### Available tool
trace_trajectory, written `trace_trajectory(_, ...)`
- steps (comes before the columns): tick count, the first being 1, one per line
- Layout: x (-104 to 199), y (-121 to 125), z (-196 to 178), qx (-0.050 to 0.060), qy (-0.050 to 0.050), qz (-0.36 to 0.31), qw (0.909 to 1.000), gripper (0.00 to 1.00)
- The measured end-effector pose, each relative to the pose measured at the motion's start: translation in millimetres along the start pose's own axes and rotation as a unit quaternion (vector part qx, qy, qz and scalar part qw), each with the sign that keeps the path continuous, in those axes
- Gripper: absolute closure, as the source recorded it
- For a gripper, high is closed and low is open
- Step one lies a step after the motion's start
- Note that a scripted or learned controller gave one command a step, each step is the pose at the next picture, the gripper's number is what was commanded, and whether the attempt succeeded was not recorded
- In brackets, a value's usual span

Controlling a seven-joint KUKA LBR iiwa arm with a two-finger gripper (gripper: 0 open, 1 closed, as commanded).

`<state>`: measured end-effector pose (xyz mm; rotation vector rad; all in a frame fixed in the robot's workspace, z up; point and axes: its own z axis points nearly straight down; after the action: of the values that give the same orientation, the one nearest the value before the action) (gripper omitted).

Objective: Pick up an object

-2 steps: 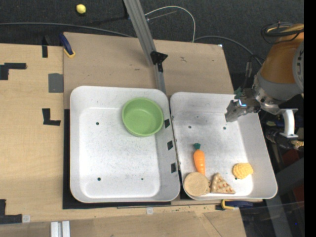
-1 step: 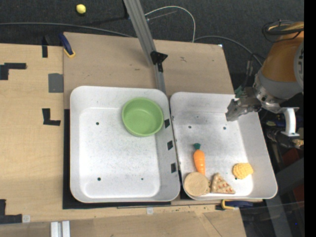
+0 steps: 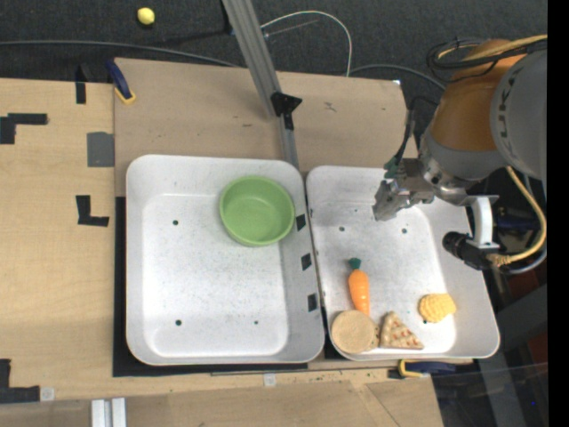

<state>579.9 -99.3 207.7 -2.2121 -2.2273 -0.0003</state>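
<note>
My gripper (image 3: 385,205) hangs over the upper middle of the right bin (image 3: 462,265), pointing down and to the left. Nothing shows between its fingers. Below it in the same bin an orange toy carrot (image 3: 358,289) with a green top lies upright near the centre. A round tan cookie (image 3: 354,332), a pizza-slice toy (image 3: 399,333) and a yellow corn piece (image 3: 436,307) lie along the bin's front. A green bowl (image 3: 257,210) sits in the upper right part of the left bin (image 3: 178,274).
A grey pole (image 3: 258,47) slants down to the seam between the bins. Cables loop on the bench behind the right bin. A small yellow ball (image 3: 146,15) lies on the dark floor at the top left.
</note>
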Motion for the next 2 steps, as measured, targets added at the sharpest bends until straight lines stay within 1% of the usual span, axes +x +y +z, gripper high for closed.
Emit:
trace_trajectory(1, 62.1, 10.2, 3.0, 0.0, 0.0, -0.001, 1.0, 1.0)
trace_trajectory(2, 108.9, 11.4, 5.4, 0.0, 0.0, 0.0, 1.0, 1.0)
